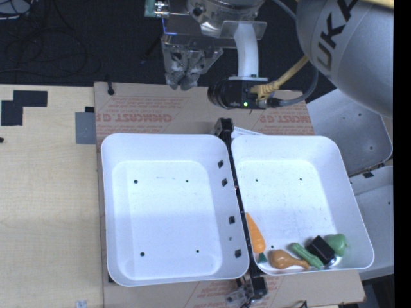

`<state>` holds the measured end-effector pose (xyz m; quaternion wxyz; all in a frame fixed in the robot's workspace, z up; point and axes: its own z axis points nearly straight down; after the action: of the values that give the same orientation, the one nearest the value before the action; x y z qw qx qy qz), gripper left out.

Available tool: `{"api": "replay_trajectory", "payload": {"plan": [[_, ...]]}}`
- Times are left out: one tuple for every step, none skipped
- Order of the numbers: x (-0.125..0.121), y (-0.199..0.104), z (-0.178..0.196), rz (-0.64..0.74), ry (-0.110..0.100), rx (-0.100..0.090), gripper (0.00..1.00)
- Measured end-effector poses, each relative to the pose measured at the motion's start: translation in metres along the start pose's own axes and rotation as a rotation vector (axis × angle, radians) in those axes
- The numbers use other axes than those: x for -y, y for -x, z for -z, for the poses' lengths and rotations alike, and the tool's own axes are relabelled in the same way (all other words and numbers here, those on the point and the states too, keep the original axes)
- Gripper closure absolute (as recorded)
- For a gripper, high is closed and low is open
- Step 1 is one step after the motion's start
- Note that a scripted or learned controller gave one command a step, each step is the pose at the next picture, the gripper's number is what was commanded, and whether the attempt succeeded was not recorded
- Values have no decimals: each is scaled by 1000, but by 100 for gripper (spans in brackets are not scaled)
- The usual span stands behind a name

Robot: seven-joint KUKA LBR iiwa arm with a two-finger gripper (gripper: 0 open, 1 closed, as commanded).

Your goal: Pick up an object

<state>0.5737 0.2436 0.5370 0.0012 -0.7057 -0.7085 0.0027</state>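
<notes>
Nearest to us, small objects lay crowded in the near corner of the right bin (pixel 292 146): an orange carrot (pixel 255 233), a tan piece (pixel 285 258), a green piece (pixel 307 254) and a black block (pixel 320 249). We judged a descent could catch two together or strike the wall. Our pincer (pixel 185 76) hung well apart, beyond the bin's far rim, grasping nothing; whether it was released or clenched we could not tell.

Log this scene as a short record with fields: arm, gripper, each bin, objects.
arm: grey, reaching in from the right, raised above the bench
gripper: up behind the bins, nothing between its fingers
left bin: white, shallow
right bin: white, objects clustered in its near corner
objects: orange carrot by the divider, tan piece, green piece, black block, green round piece
task state: no object picked up yet
</notes>
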Motion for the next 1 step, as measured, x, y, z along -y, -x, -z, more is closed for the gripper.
{"api": "replay_trajectory", "payload": {"plan": [[-24,0,0,-3,2,0,100]]}}
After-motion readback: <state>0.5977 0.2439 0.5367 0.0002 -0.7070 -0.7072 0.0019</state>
